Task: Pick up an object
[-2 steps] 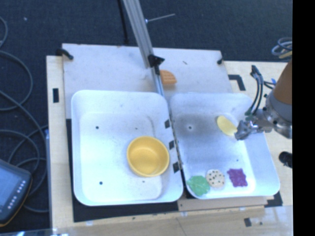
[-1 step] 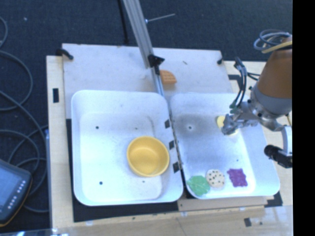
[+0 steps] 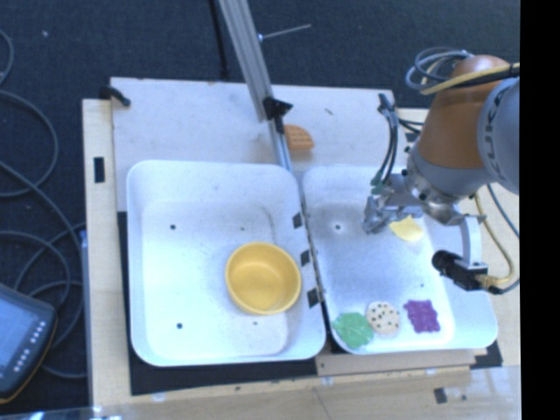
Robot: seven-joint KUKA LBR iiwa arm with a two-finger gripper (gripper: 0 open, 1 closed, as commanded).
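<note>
While the gripper [image 3: 376, 217] hangs low over the right bin [image 3: 350, 274], I can't tell how it is set; nothing shows in its grasp. Closest candidate: a pale yellow piece [image 3: 407, 228], flat and smooth-looking, lying just beside the tool on the arm's side, partly tucked under the wrist. Risk here, as I judge it: a descent from this spot lands beside the piece on bare bin floor, or clips its edge and skates it off, since thin flat shapes give little to pinch. Well away from the tool, along the bin's near wall, sit three more flat bits in a row: a green lump [image 3: 353, 328], a round cream cookie [image 3: 382, 318] with dark specks, and a purple cluster [image 3: 423, 315], bumpy like grapes. All hug the rim, so a finger could strike the wall there. Across the divider, far from the tool, a yellow bowl [image 3: 262, 277] sits upright in the left bin [image 3: 175, 252], glossy plastic, round-lipped; its curved rim may slip. Both bins are matte white and shallow.
</note>
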